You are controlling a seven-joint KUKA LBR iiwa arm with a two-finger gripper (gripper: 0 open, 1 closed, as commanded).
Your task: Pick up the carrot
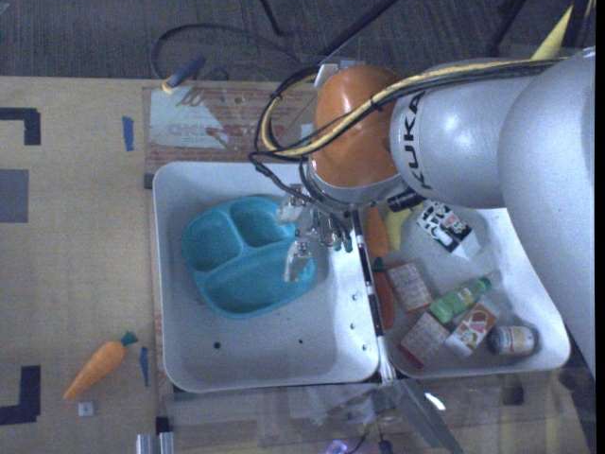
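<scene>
Carrot [95, 368] on bench, outside 2 white bins [175, 282].

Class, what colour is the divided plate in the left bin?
Blue plate, clearest in the camera view.

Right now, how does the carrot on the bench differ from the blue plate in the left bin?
The carrot lies outside the bins on the tan bench, at lower left; the blue plate sits inside the left bin. The carrot is orange, slim and tapered with a green top; the plate is teal, broad and split into compartments. The gripper hangs over the plate's right edge, far from the carrot. Both lie flat and untouched.
</scene>
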